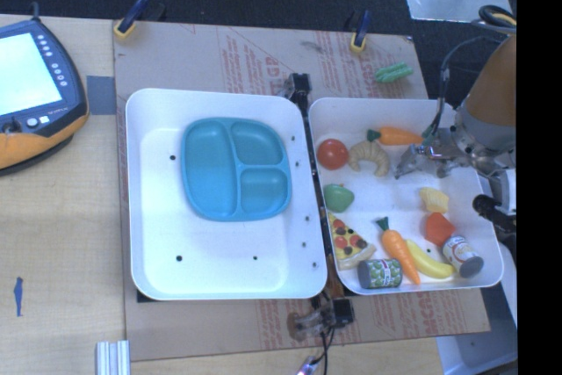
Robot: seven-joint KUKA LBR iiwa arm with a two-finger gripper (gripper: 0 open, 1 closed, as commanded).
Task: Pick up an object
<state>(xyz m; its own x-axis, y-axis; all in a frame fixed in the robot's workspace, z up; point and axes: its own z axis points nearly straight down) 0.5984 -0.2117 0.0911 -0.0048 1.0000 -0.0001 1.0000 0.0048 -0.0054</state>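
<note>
Left bin: shallow, white, holding a blue divided plate lying flat near its upper middle.

Right bin: shallow, white, holding the toy food; every candidate for the pick lies here.

Arm: grey with orange band, entering from the right over the right bin's upper right part.

Gripper: low over the bin, between the croissant and the yellow block; jaw spread cannot be told, and nothing is visibly held.

Pizza slice: flat, against the left wall; poor edge to grip.

Banana: curved, smooth, near the front wall, touching the large carrot.

Croissant: just left of the gripper, nearest candidate. Judged light, rigid plastic, somewhat slippery; best pinched across its narrow middle.

Small carrot: by the rear wall.

Tomato: round, likely to roll out of a pinch.

Green can and white can: lying on their sides at the front.

Green pepper, red piece, yellow block: small, loose.
</note>
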